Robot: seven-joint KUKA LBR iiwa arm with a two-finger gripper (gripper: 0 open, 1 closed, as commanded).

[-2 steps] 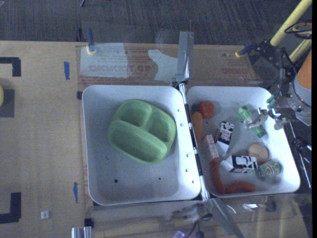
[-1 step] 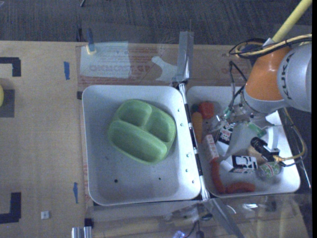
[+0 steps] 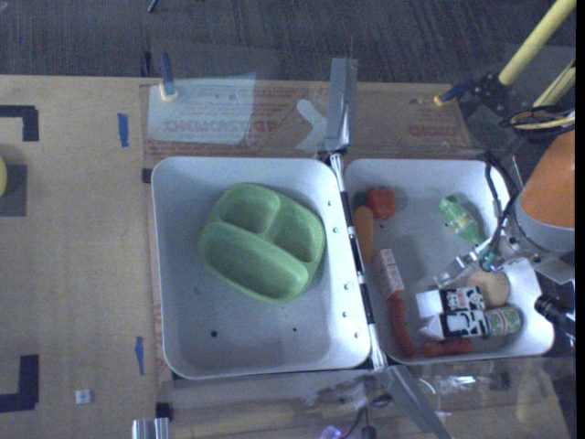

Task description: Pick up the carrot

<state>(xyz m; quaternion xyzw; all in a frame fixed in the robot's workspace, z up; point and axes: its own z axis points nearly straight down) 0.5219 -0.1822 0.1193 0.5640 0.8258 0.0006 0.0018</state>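
Note:
The carrot point(image 3: 364, 232) is a slim orange piece lying lengthwise along the left wall of the right bin point(image 3: 416, 174), just below a red round fruit point(image 3: 381, 201). My gripper point(image 3: 471, 265) reaches in from the right, low over the bin's right half. It is beside a tan roll point(image 3: 494, 287) and above a black-and-white carton point(image 3: 453, 312). The gripper is well to the right of the carrot and apart from it. Nothing is visibly held.
The right bin also holds a green bottle point(image 3: 460, 216), a labelled stick pack point(image 3: 390, 273), a red sausage point(image 3: 398, 326), a red chili point(image 3: 448, 347) and a green can point(image 3: 504, 320). A green divided plate point(image 3: 263, 241) sits in the left bin point(image 3: 183, 337).

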